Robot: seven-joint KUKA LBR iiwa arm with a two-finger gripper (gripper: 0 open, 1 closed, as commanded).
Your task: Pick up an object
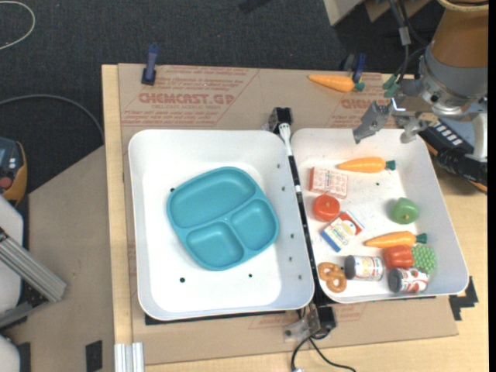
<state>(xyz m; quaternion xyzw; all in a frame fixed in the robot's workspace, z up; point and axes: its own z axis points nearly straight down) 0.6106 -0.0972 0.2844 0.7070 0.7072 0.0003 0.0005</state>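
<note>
**Gripper open over right bin's far edge, nothing held yet**

Gripper (387,124) hangs w/ its two fingers spread wide apart, nothing between them. It sits above the far rim of the right bin (446,208), arm coming in from the right w/ the orange band (461,22) higher up. Looks like a hover before a descent, so the pick has not begun, judging by the gap betw. fingers and contents.

Nearest candidate: toy carrot (361,164), lying flat, just below the gripper in the view, leafy end pointing right. Probably the easiest target, since it lies apart from its neighbours and is slim enough for a pinch across its width.

Beyond the carrot, further from gripper: pink-white packet (328,181) and red tomato (326,206) to its lower left; green apple (404,210) to its lower right. Past those, a small blue-red box (342,232), a second carrot (390,239), red pepper (399,256), green bumpy item (424,257), two little cans (364,267) (408,280) and a pretzel (332,276). That near-edge cluster is tightly packed, items touching, so fingers would likely hit neighbours there.

Left of the carrot, across the divider: left bin (147,208) w/ a teal divided plate (223,217). A third carrot (332,82) lies outside the bins on the cardboard (194,99), beyond the gripper.
</note>
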